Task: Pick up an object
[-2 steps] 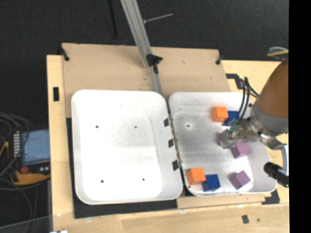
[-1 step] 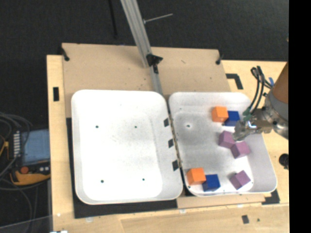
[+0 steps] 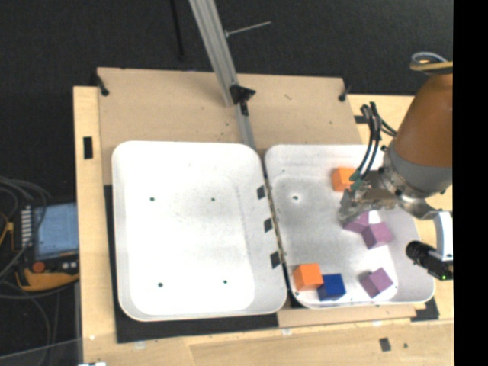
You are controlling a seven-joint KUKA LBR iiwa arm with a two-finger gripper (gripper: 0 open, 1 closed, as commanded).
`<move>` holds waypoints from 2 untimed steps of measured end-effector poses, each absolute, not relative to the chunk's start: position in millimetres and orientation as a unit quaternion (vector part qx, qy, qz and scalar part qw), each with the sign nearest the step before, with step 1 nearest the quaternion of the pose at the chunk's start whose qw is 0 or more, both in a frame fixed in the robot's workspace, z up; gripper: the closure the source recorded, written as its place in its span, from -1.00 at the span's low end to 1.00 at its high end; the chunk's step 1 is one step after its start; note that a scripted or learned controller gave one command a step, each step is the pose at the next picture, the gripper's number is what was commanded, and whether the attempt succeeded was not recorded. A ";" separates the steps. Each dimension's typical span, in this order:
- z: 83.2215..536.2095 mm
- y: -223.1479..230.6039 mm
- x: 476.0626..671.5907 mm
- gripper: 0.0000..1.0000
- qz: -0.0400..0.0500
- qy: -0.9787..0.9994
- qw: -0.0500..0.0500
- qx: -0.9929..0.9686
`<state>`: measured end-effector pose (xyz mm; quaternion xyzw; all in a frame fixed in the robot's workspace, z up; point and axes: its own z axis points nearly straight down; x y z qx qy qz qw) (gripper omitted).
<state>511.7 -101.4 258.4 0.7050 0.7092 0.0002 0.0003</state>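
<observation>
My gripper (image 3: 355,211) hangs low in the right bin (image 3: 305,219), just left of a purple block (image 3: 371,230) and touching or nearly touching its upper left part. An orange block (image 3: 341,178) lies just behind the gripper, partly hidden by the wrist. Near the bin's front edge sit another orange block (image 3: 308,276), a blue block (image 3: 332,287) beside it, and a second purple block (image 3: 376,282) further right. The arm's grey and orange body covers the bin's far right.
The left bin (image 3: 191,227) lies beside the right one, with a row of black clips between them. A slanted metal rail (image 3: 217,48) runs from the top toward the bins. Cables and a blue device (image 3: 57,231) sit off the bench at left.
</observation>
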 end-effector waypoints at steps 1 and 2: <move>253.6 -43.1 527.4 1.00 0.001 0.710 0.000 0.704; 258.4 14.8 534.6 1.00 0.001 0.710 0.000 0.704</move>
